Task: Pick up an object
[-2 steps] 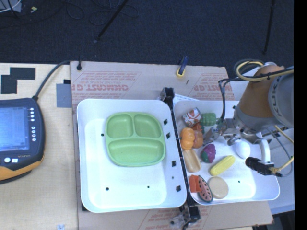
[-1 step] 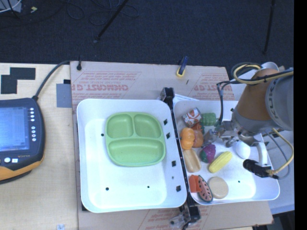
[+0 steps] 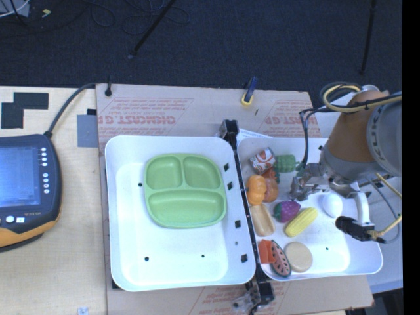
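Two shallow white bins (image 3: 131, 254); one yellow plastic corn cob (image 3: 301, 221) lies diagonally, tip up-right. End effector (image 3: 303, 188): opening indiscernible.

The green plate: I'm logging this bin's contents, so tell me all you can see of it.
The green plate is a pale green divided tray, plastic by its look, with rounded corners and three compartments: two small ones on the far side, one wide one nearer the camera. It lies flat and upright on the floor of the left bin, toward its far half. The compartments hold nothing, and only the bin touches it.

Divided plate (image 3: 185, 191) in left bin (image 3: 128, 254)
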You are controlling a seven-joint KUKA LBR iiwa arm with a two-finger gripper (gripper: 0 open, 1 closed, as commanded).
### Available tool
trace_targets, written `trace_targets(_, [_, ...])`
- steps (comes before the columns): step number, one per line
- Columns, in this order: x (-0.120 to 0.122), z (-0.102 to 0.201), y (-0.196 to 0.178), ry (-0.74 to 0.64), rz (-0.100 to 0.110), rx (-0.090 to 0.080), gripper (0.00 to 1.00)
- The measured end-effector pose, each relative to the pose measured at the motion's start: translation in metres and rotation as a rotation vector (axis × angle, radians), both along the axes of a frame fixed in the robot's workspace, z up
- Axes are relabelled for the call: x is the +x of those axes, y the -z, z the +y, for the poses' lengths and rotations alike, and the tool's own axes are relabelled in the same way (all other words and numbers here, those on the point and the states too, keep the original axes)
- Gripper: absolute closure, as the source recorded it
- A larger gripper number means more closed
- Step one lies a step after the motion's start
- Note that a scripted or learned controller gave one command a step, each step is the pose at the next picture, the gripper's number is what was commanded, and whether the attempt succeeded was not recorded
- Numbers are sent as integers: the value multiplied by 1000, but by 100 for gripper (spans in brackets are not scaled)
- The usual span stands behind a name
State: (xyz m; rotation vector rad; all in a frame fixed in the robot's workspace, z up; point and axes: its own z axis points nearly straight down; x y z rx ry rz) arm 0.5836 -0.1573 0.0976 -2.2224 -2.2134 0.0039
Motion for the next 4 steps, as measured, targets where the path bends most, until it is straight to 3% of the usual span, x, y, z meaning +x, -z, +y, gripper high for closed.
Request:
trace_targets(2, [-8,-15,-115,2,-9,-3,100])
trace_targets(3, [-8,-17,-131,1,-5,-2,100])
trace_targets(4, [-10,41,-131,-9,-2,2,100])
